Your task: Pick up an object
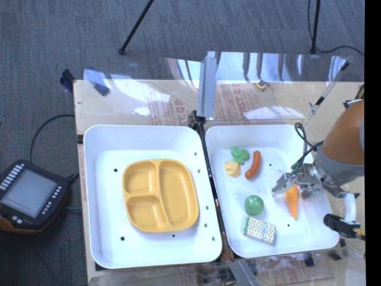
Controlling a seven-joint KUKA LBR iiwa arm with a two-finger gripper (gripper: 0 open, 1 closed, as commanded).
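The right bin (309,243) holds several toy foods. An orange carrot (292,202) lies near its right side, tip pointing toward the front. My gripper (293,187) hangs low over the carrot's thick end. It is open, with one finger on each side of that end, and the carrot still rests on the bin floor. A red sausage (253,164), a green leafy piece (240,154), a yellow chunk (232,168), a green ball (254,205) and a patterned packet (261,230) lie to the gripper's left.
The left bin (101,159) holds a yellow divided plate (160,194). A grey upright post (206,88) stands behind the seam between the bins. A teach pendant (27,195) lies on the floor at far left. Cables run along the right bin's right rim.
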